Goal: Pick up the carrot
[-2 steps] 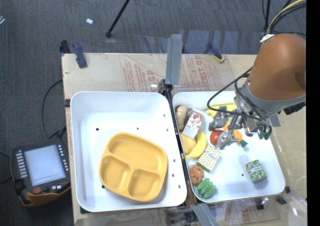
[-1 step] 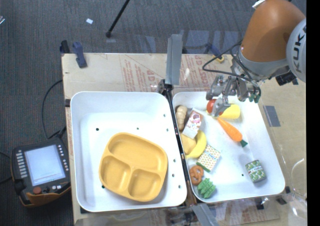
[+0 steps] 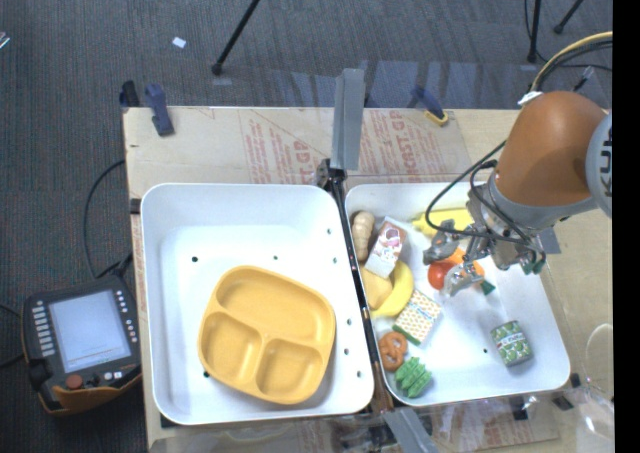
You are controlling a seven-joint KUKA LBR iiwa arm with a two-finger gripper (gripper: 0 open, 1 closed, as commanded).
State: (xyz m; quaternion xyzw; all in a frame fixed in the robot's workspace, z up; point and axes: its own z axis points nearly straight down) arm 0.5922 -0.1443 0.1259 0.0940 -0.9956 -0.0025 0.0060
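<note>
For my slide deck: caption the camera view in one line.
KUKA arm's claw over the carrot in the right bin; yellow tray in the left bin.

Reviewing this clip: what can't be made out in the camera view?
- Claw: its fingers blur into the items beneath, so open or shut is unclear.
- Carrot: a small orange patch at the claw; whether it is gripped is unclear.
- Carton: label too small to read.
- Right bin: far corner hidden by the arm.

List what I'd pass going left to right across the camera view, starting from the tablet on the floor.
Tablet controller → yellow divided plate in the left bin → banana → gripper → green can.
</note>
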